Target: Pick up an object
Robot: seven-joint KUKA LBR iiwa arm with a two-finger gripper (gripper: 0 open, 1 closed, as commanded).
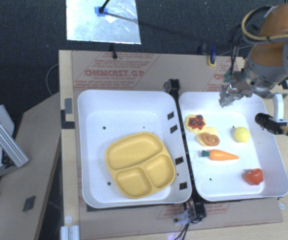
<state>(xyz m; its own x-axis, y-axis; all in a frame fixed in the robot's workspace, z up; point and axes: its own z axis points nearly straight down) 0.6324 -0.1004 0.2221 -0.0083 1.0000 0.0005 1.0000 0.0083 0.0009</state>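
Claw [227, 98] position is seen from the fixed overhead camera at the far edge of the right bin [274, 149], well apart from the carrot [222, 155]; whether it is apart or together cannot be told, and nothing is seen clamped in it. The approach step is judged to be in hand; a descent toward the carrot would be called for next. The carrot's long axis is laid across the right bin, tip pointed away from the yellow tray [140, 164].
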